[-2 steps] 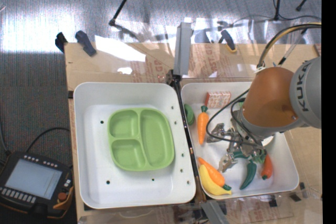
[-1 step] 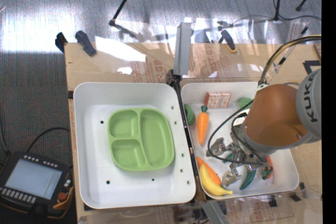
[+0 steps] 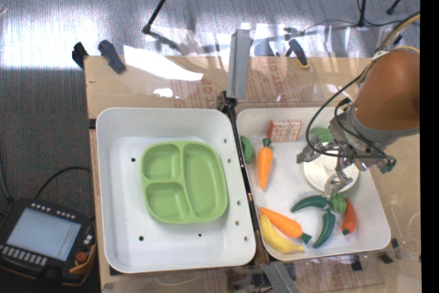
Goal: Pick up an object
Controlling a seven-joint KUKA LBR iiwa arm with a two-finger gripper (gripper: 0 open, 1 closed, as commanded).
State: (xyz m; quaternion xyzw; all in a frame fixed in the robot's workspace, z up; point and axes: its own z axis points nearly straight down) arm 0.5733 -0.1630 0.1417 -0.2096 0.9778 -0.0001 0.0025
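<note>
Toys crowd the right bin, so the gripper hangs low over the white saucer, grip state impossible to judge, with the green peppers just below it and the upright carrot further left.

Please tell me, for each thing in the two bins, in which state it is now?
green divided plate: flat in left bin, nothing on it
white dish: flat in right bin, under the gripper
upper carrot: lying, leaf end up-frame
lower carrot: lying across the banana
small box: lying near the bin's far wall
</note>
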